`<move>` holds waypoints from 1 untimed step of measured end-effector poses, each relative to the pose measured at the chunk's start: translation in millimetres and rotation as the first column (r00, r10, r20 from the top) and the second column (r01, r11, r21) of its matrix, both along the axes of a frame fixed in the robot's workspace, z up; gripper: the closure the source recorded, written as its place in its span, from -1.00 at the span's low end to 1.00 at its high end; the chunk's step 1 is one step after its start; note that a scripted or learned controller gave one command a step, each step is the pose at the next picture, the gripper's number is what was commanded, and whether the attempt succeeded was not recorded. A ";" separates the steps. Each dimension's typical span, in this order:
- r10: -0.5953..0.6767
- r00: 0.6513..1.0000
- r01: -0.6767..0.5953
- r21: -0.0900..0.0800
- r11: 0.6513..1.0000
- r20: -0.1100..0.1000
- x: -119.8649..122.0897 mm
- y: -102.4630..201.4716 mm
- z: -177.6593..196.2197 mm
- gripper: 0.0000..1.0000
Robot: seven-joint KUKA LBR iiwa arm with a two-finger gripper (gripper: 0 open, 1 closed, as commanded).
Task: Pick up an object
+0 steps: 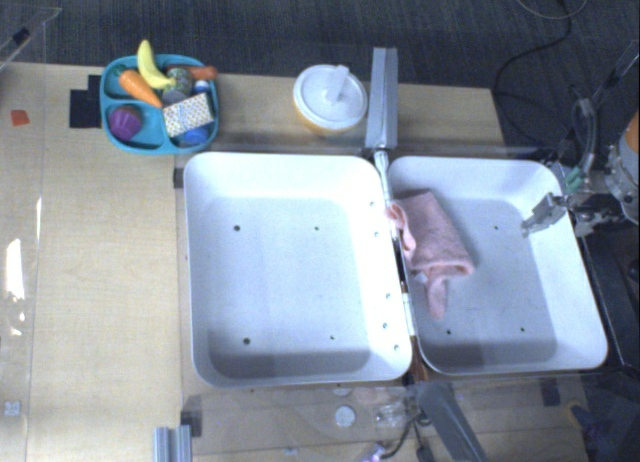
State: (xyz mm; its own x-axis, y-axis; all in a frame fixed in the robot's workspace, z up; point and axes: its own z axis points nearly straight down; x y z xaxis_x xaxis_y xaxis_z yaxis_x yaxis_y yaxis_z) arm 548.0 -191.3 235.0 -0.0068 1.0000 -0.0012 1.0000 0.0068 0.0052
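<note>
Tool [545, 212] over right bin's [520, 350] right rim, grip state unclear, pink cloth [436, 240] well apart, leftward

Fixed overhead slant over both bins [290, 165]

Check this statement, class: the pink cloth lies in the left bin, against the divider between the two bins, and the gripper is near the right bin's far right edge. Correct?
One error. The camera view shows the pink cloth in the right bin, not the left. The rest stands: it lies against the divider, and the gripper is near that bin's right edge.
</note>
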 end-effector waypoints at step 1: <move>0.061 0.998 -0.061 0.000 0.998 0.000 54.6 42.8 -67.0 -1.00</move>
State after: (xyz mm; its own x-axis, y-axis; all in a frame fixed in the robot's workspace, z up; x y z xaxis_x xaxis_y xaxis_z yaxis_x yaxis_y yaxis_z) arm 602.7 -148.5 168.0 -0.0674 0.9977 -0.0008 0.9977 0.0674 0.0051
